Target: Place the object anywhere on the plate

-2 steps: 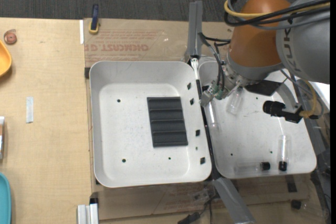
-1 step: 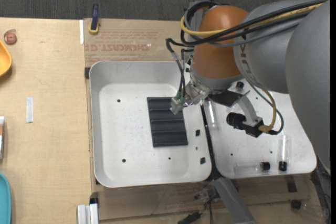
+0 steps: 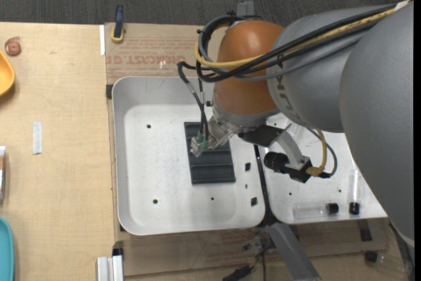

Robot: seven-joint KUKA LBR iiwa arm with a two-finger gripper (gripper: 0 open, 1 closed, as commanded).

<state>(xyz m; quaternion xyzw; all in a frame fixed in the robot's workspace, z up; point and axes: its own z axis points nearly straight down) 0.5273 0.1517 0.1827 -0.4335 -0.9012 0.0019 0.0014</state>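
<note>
Poised with the gripper [image 3: 199,143] over the far left corner of the dark flat plate [image 3: 214,168] lying right of centre in the left bin [image 3: 131,141]; cannot tell whether closed or parted.

A bulky grey arm [image 3: 355,69] with an orange band [image 3: 247,66], looped by yellow and black cables [image 3: 217,66].

Blue clamp [image 3: 118,14] on cardboard [image 3: 154,52]; orange dish [image 3: 5,76] far left.
</note>
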